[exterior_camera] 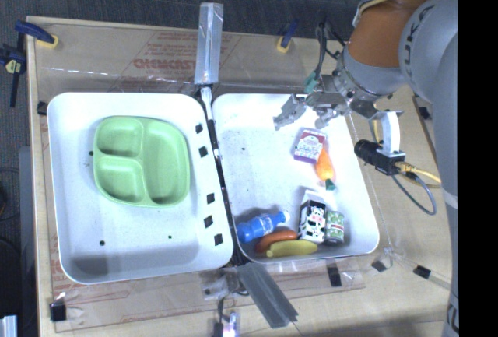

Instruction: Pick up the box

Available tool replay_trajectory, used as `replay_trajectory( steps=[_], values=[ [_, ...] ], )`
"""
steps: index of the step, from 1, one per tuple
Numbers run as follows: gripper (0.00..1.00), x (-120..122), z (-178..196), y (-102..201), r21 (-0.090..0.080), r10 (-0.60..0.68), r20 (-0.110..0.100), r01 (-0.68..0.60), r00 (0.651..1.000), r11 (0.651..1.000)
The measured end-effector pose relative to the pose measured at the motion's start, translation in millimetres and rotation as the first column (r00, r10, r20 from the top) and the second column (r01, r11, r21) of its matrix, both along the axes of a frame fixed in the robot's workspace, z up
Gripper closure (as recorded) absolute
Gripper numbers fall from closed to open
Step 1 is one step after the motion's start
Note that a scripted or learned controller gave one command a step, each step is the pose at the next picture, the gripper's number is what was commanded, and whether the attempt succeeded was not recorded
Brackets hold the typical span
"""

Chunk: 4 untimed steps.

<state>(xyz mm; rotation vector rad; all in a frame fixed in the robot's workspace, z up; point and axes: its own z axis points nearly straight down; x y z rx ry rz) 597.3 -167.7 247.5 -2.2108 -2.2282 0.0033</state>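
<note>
The box (309, 146) I'm after lies flat in the right bin (257, 172), toward its far right side, a small purple-and-white carton with its printed face up. Just beside it, on the near side, sits a carrot (324, 166), close enough that I can't tell whether the two touch. The gripper (310, 113) hangs just beyond the box's far edge, its fingers spread apart with nothing between them. So I judge we're in the approach step: the claw isn't over the box yet, let alone around it.

The next move, as I read it, calls for a short shift toward the near side to centre on the carton, then a descent with the fingers straddling its narrow sides. The carrot crowds one end, so the fingers had better close across the other axis.

Printing on the box is too small for me to read. Along the near wall are a blue bottle (261, 225), a banana (292, 248), a cow-patterned carton (313, 220) and a small can (334, 226), their labels illegible. The left bin (78, 250) holds a green divided tray (142, 160). Red lettering on the bench (167, 51) beyond the bins appears reversed and unreadable.
</note>
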Motion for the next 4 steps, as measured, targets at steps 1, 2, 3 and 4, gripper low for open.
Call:
replay_trajectory(
  steps=[1,2,3,4],
  values=[
    [0.00,45,30,4,-0.002,0.244,0.004,-0.244,0.970,0.970],
    [0.00,12,-72,-27,0.000,0.209,0.000,-0.209,0.978,0.978],
    [0.00,39,-155,-40,0.000,0.257,0.001,-0.257,0.966,0.966],
    [0.00,13,-155,-41,0.001,0.321,0.002,-0.321,0.947,0.947]
  ],
)
